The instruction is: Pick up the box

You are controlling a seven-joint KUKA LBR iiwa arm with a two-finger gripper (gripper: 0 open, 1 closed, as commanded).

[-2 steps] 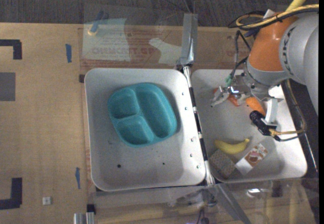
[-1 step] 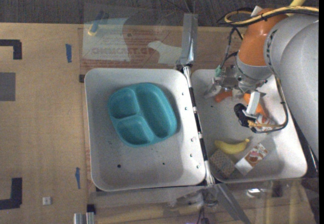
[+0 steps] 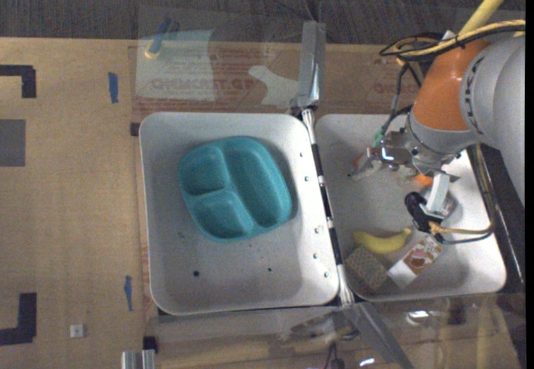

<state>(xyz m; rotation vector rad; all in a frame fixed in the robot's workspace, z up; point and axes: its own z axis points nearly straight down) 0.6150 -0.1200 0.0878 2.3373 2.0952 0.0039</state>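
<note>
The box point(image 3: 420, 257) lies flat near the front of the right bin point(image 3: 346, 209), just beside one end of the banana point(image 3: 380, 240). I think it is light, stiff card and a bit smooth, so I would pinch it softly by its 2 long sides. The banana is so close that it may get bumped. A brown pad point(image 3: 365, 267) lies past the banana. The gripper point(image 3: 373, 160) hangs over the back of this bin, apart from the box, and I cannot tell if it is spread or pressed together. A teal plate point(image 3: 236, 189) sits in the left bin point(image 3: 167, 259), well away.
</note>
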